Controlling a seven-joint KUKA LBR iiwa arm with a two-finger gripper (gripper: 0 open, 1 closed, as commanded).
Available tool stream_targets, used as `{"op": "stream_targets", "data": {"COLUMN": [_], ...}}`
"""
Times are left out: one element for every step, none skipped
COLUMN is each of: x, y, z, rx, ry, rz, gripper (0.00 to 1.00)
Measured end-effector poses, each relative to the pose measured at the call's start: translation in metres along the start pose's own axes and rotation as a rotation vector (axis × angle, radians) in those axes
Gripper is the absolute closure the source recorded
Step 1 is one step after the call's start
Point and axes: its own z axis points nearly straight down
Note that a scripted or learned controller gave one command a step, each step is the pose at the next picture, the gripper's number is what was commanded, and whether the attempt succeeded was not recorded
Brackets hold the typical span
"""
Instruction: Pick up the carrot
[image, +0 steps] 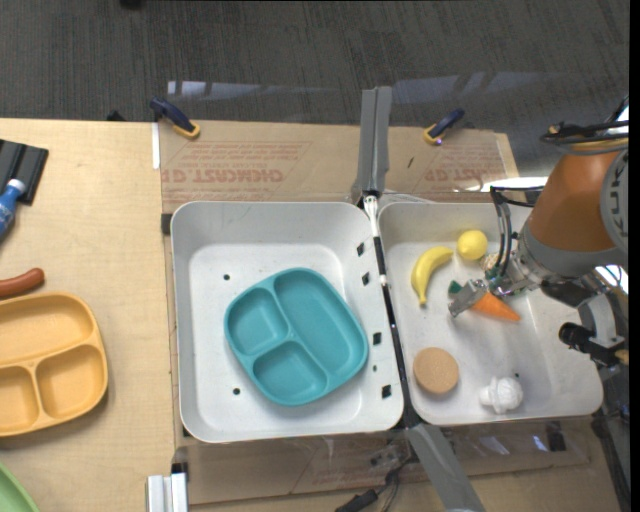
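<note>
The carrot is orange with a green leafy end and lies in the middle of the right bin. The leafy end points left. My gripper reaches in from the right and is down at the carrot's leafy end, touching or nearly touching it. The grey arm with its orange band hangs over the bin's right side and hides part of its far right corner.
In the right bin, a banana and a lemon lie just behind the carrot. A round cookie and a small white object lie in front. The left bin holds a teal divided plate.
</note>
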Motion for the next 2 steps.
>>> {"op": "stream_targets", "data": {"x": [-0.002, 0.026], "y": [-0.001, 0.042], "z": [-0.009, -0.115], "rx": [0.000, -0.001], "ry": [0.000, -0.001], "rz": [0.005, -0.179], "gripper": [1.00, 1.00]}}
